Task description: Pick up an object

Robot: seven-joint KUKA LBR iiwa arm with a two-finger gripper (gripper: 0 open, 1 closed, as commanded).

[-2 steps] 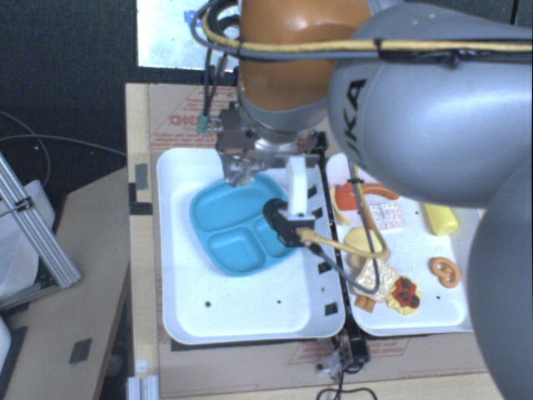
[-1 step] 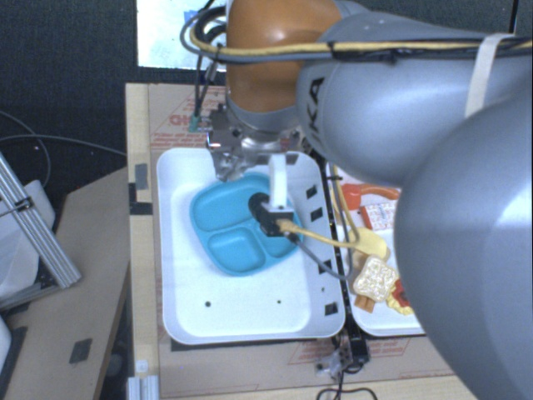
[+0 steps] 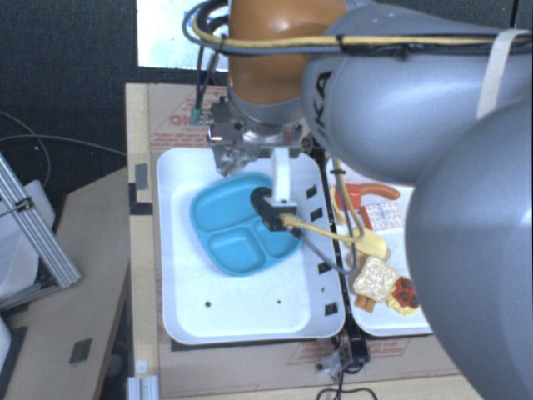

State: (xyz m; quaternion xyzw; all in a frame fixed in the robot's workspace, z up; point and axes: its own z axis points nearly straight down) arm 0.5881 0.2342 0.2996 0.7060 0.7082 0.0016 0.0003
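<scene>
A blue divided tray (image 3: 233,223) lies tilted in the upper middle of the left white bin (image 3: 179,307). My gripper (image 3: 237,158) hangs over the far edge of that bin, just above the tray's top rim, beneath the orange band of the arm. Its lower end is dark and partly hidden by the wrist. I see nothing held in it.
The right bin (image 3: 391,330) holds a red-orange curved piece (image 3: 371,193), a printed card (image 3: 386,217), a pale waffle-like toy (image 3: 375,280) and a red-and-yellow item (image 3: 405,295). The big grey arm covers most of the right bin. Cardboard lies under both bins.
</scene>
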